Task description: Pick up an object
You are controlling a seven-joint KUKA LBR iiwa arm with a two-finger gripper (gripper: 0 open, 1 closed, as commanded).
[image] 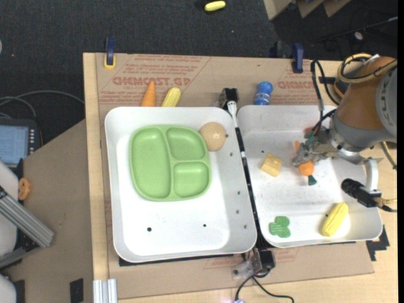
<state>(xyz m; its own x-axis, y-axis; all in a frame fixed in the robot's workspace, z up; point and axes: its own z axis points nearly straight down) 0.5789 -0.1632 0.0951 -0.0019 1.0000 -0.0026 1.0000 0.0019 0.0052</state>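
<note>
Orange shows at the tip of my gripper (307, 158), low over the right bin (287, 115): a small carrot (307, 168) sits right under the fingers, touching or nearly so, but I cannot tell whether they are clamped on it or spread. Left of it lies a pale yellow block (272, 165); a corn cob (335, 219) rests near the bin's front right corner, with a green broccoli piece (279, 226) along the front edge. I see a green divided plate (170, 162) in the left bin (183, 232), and a tan ball (213, 135) just beside its upper right corner.
</note>
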